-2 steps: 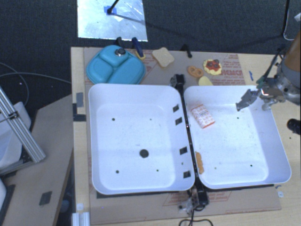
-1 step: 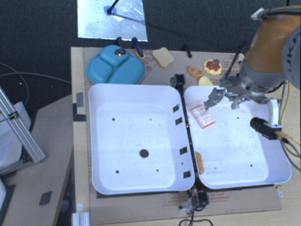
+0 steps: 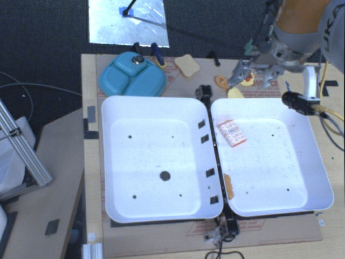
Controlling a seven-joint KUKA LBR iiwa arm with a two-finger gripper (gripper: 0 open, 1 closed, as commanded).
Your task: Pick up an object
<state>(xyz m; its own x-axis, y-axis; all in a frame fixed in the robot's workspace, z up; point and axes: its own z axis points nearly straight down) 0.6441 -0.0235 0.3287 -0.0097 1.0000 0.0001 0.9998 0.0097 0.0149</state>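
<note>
Gripper (image 3: pixel 253 77) up beyond the far rim of the right bin (image 3: pixel 318 177), above the bench. Can't tell what state it is in from this angle, nothing visibly held.

Nearest the camera: small brown piece (image 3: pixel 228 186) against the right bin's inner wall, by the divider. Further in, red-and-white packet (image 3: pixel 232 133) lying flat near the far left corner of that bin, likely the easiest pick. Left bin (image 3: pixel 116 144) alongside, dark round spot (image 3: pixel 165 176) on its floor.

Looks like the approach stage, no grasp yet. Next: swing back over the right bin, line up on the packet, descend.

Beyond the bins: yellow bits (image 3: pixel 235 93) just under the gripper, tan piece (image 3: pixel 187 65), blue tray (image 3: pixel 132 75).
</note>
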